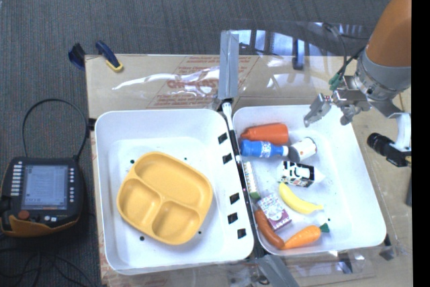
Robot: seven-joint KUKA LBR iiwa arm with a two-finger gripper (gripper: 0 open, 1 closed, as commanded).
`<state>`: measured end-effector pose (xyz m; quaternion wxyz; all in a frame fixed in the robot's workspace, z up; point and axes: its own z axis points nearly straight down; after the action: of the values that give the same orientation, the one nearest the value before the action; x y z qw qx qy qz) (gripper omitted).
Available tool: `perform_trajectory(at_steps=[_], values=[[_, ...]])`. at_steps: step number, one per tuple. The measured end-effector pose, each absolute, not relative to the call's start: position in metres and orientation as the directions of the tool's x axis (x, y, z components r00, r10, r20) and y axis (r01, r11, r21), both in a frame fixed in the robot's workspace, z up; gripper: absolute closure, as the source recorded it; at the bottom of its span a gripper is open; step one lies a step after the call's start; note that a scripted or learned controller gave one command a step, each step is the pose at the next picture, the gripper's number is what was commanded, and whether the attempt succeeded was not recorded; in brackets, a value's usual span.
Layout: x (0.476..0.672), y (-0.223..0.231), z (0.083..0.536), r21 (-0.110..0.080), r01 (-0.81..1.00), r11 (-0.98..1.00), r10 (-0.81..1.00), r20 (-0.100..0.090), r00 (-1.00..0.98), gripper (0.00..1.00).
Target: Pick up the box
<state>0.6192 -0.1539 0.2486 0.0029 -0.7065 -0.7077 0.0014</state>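
A small purple and white box (275, 210) lies in the right bin (366, 178), near its front left. A black and white carton (297, 173) rests in the middle of the same bin. My gripper (331, 111) hovers above the bin's back right corner, well behind and to the right of both. Its two fingers are spread apart and hold nothing. The grey wrist with the orange band (393, 17) reaches in from the upper right.
The right bin also holds a blue bottle (265, 149), an orange carrot-like piece (266, 132), a banana (299, 199), a carrot (302, 236) and a red sausage (266, 228). A yellow divided plate (164, 197) lies in the left bin (107, 144). A teach pendant (44, 195) sits at the far left.
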Motion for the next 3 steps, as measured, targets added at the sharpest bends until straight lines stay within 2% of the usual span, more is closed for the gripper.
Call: perform_trajectory(at_steps=[1,2,3], values=[[0.596,-0.081,0.149,-0.007,1.0,0.012,1.0,0.002,-0.012,0.0],[0.61,-0.089,0.115,-0.006,0.996,-0.086,0.996,0.002,0.086,0.0],[0.588,-0.113,0.119,-0.007,0.993,-0.121,0.993,0.002,0.121,0.0]])
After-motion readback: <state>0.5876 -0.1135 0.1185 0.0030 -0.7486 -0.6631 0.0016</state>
